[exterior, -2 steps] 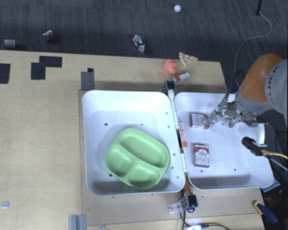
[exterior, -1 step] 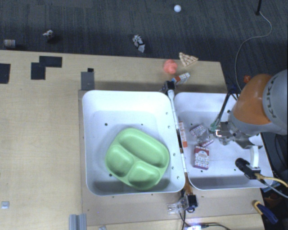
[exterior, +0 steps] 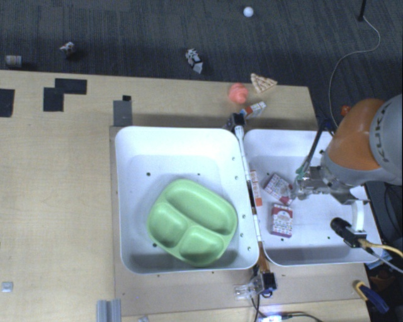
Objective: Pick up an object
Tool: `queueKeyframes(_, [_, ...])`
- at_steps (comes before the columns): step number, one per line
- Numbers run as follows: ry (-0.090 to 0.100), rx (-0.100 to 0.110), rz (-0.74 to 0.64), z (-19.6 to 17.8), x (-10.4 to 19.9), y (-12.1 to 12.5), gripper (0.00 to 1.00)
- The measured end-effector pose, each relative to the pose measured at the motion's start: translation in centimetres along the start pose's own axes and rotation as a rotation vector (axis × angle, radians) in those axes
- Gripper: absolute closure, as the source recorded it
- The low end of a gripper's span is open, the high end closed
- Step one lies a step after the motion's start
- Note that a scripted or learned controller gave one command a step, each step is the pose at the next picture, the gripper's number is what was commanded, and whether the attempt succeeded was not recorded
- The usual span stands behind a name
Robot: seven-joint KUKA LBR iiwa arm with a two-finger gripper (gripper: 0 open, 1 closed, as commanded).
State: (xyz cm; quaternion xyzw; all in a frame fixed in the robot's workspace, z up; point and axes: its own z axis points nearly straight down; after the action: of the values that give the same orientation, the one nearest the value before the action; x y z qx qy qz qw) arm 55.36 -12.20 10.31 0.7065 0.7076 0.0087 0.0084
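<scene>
On the wooden bench (exterior: pixel 56 188) behind the two white bins lie a pink ball (exterior: pixel 237 93) and, just beside it, a pizza-slice toy (exterior: pixel 262 82), while small bits of litter (exterior: pixel 194 60) and a white ball (exterior: pixel 248 11) lie on the dark carpet (exterior: pixel 138 31).

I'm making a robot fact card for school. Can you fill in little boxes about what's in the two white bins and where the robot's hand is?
left bin: a green divided plate, lying tilted
right bin: two small red-and-white packets, close together near its left side
gripper: low in the right bin, just right of the upper packet
holding something: can't tell
on the bench behind the bins: a pink ball
</scene>
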Motion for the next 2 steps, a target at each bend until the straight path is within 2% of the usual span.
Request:
queueKeyframes(1, [-0.003,0.018,0.001,-8.61,-8.32,3.44,1.00])
queueKeyframes(2, [-0.001,0.020,-0.001,-8.50,-8.19,3.41,0.00])
